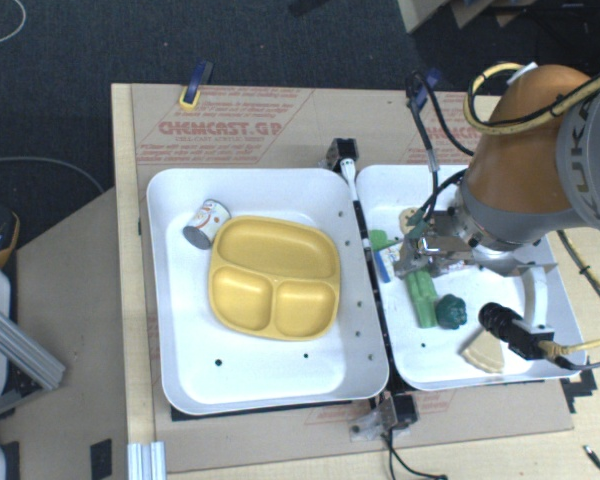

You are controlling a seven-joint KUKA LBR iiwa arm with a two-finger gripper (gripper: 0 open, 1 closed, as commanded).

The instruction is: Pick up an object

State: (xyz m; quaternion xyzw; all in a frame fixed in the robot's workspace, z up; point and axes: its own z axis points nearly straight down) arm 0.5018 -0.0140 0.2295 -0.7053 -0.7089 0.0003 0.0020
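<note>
- Grey KUKA arm w/ orange band point(525, 143) reaches over the right shallow white bin point(420, 363).
- Left shallow white bin point(180, 348) carries a yellow plastic divided tray point(275, 276) near its centre.
- Gripper point(417, 258) sits low by right bin's left edge, over a long green block point(421, 298); can't tell finger state.
- Small white-and-grey cup point(206, 222) on its side, left bin's upper-left corner, touching tray.
- Dark green round lump point(451, 312) just beside block.
- Tan wedge point(483, 352) near right bin's bottom edge.

Glossy yellow plastic divided plate point(275, 276) lies in smooth white plastic bin point(175, 298).
</note>
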